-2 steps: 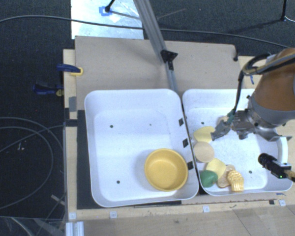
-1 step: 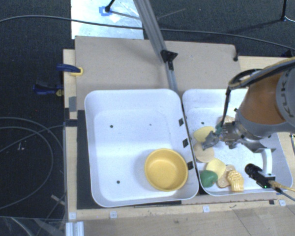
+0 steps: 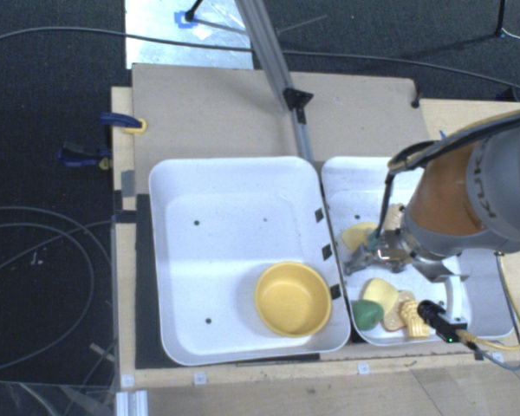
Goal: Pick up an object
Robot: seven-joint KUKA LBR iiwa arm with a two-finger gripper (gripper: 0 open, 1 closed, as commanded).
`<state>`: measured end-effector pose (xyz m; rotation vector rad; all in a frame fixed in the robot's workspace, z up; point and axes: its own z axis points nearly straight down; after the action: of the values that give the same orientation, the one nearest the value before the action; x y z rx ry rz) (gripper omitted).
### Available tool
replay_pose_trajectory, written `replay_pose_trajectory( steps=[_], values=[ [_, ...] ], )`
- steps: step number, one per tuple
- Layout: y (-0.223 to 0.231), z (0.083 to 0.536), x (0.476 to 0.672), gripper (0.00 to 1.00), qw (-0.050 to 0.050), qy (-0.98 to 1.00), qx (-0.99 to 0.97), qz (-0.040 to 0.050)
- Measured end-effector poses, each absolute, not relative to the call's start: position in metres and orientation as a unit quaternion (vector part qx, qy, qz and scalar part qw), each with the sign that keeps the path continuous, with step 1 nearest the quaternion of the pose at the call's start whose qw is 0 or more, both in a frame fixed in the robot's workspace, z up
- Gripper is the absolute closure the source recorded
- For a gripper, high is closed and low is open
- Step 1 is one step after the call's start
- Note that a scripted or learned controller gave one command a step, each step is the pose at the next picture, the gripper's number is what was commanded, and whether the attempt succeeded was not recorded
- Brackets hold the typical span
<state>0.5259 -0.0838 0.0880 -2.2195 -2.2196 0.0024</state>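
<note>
Tan table (image 3: 243, 111) on dark carpet (image 3: 43, 59); yellow object (image 3: 358, 235) lies at ten o'clock, touching the fingers (image 3: 364, 256), spread unclear.

No readable text in view.

Nothing on the two white bins (image 3: 234, 180), the yellow bowl (image 3: 293, 298) or the counter (image 3: 208, 111) carries a label, brand, number or sign that can be made out; any marking on the grey arm (image 3: 503, 189) is too blurred to read.
</note>
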Motion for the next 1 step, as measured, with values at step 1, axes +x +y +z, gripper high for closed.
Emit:
replay_pose_trajectory(
  steps=[1],
  values=[
    [-0.084,0.1008,0.5274,1.0,-0.001,-0.707,-0.707,-0.0008]
  ],
)
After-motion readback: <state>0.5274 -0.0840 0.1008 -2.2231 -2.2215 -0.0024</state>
